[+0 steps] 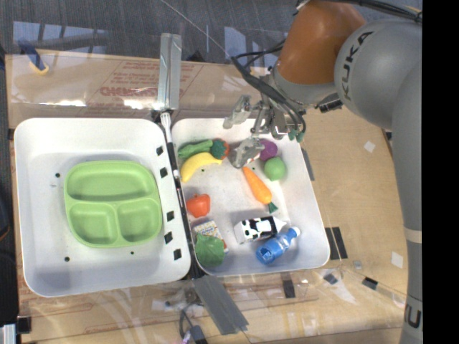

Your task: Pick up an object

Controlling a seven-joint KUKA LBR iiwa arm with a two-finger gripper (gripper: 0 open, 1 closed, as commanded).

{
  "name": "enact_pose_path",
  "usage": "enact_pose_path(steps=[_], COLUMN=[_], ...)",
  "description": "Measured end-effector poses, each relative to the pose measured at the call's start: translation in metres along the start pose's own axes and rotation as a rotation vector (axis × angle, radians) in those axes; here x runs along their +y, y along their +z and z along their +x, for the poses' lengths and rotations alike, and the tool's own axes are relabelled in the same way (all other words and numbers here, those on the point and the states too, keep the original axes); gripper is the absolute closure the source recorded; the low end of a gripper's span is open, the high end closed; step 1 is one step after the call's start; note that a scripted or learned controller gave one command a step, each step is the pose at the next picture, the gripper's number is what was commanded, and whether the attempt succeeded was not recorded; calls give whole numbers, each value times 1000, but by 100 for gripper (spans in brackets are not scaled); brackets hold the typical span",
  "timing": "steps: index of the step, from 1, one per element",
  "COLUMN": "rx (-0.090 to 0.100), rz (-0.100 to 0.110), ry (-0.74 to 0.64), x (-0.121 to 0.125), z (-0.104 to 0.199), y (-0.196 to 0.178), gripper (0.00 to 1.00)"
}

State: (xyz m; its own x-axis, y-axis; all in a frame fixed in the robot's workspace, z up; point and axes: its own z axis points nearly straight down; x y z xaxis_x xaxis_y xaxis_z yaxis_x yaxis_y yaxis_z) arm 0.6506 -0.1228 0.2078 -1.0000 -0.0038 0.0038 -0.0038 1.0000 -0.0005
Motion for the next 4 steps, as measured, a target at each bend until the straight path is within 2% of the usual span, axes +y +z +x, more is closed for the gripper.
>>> enact_pose_path(steps=[1,2,3,4], rx=[4,1,-3,-3], rz=[-4,-3,-1,-3], ry=[-229,-315,-301,-310], x=[-38,-28,-73,-70], z=[0,49,109,107], y=[106,119,117,108], gripper=[0,0,0,100])
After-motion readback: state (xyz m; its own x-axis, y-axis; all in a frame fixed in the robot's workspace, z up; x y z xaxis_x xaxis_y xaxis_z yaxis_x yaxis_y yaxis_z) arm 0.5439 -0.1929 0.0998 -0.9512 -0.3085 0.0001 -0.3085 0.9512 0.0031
